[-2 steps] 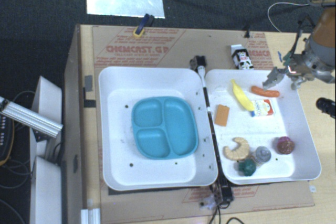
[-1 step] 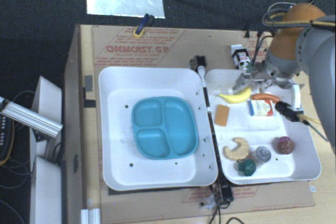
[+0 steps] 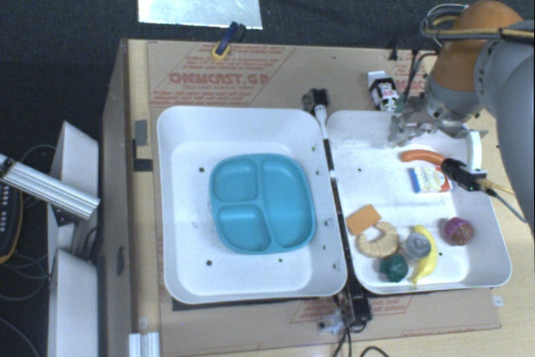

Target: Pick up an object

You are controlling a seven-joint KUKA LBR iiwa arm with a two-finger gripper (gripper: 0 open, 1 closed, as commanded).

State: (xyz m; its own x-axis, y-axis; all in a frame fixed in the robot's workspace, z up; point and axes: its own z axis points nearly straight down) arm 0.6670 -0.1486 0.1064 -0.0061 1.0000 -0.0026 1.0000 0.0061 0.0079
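Camera view shows the desk (image 3: 251,71) bearing two white bins side by side. The left bin (image 3: 188,138) holds a blue divided plate (image 3: 261,203). The right bin (image 3: 368,134) holds the loose things: an orange sausage (image 3: 420,155) near the far side, a small white card (image 3: 426,179) just below it, an orange wedge (image 3: 364,219), a tan ring (image 3: 378,240), a grey lump (image 3: 415,245), a banana (image 3: 427,255), a green ball (image 3: 394,267) and a purple ball (image 3: 457,231). The arm (image 3: 481,54) reaches in from the right, and the hand (image 3: 407,128) hangs over the right bin's far edge, just above the sausage; whether it is clenched or released cannot be told, and nothing shows between its tips.
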